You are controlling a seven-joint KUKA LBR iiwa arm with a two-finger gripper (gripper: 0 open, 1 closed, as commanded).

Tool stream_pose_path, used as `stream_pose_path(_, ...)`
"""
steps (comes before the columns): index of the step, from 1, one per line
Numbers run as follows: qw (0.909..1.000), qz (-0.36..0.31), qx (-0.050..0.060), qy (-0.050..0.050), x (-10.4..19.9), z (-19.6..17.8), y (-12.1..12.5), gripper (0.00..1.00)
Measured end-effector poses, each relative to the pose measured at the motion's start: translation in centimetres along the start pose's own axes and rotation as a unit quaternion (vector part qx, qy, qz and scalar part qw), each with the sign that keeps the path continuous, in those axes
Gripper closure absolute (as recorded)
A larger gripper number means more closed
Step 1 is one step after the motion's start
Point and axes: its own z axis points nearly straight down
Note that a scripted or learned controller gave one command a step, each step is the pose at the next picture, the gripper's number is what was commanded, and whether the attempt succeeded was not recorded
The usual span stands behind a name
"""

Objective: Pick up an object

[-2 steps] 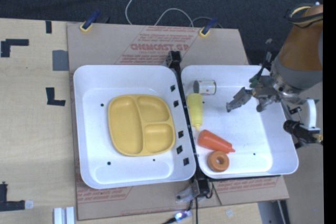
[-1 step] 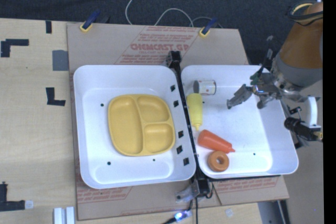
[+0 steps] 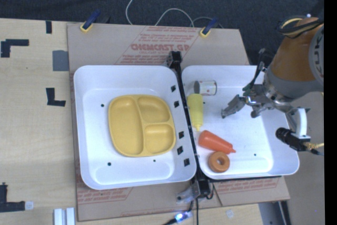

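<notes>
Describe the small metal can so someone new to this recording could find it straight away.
Look in the right-hand bin, at its far left corner beside the divider between the two bins. The can lies on its side there, just beyond the yellow bottle. It is the only silvery, shiny item; its neighbours are yellow or orange.

arm (image 3: 303, 63): cut off right | pincer (image 3: 231, 109): finger gap unclear

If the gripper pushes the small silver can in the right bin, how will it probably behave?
The silver can lies on its side, so it would probably roll across the right bin instead of sliding. Its shiny round surface looks smooth, so fingers may slip. It looks small, so probably light.
</notes>
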Motion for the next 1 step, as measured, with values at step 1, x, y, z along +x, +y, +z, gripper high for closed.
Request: stream_pose_path(1, 1.0000, 0.000, 0.000, 0.000, -0.51, 6.06, 0.47, 0.00)
